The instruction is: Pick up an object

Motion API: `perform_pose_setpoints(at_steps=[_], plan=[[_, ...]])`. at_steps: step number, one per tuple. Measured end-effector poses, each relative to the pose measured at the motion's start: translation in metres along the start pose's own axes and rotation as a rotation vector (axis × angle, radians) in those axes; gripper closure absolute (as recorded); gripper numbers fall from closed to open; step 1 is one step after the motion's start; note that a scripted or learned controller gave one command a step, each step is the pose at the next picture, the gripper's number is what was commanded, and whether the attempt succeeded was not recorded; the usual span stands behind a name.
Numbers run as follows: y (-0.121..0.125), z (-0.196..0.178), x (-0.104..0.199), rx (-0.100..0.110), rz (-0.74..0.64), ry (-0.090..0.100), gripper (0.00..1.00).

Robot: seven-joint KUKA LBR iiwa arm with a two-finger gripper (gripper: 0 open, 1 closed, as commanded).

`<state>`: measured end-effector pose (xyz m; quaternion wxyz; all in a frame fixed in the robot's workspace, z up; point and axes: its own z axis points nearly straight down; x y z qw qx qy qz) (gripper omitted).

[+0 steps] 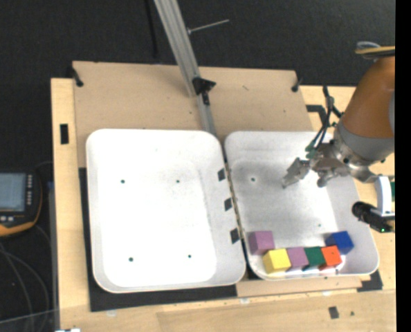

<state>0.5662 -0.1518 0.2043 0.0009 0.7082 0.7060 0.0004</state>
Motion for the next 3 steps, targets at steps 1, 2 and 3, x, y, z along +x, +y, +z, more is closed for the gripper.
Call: perform_pose_setpoints(at_steps=[1,2,3], plan=[[0.001,-0.011,-0.002,-0.003,0.002,-0.001,1.0],[-0.006,-0.02,0.078,0.001,-0.012,0.003,1.0],[-0.002,0.009,0.188,0.005,-0.012,0.003,1.0]])
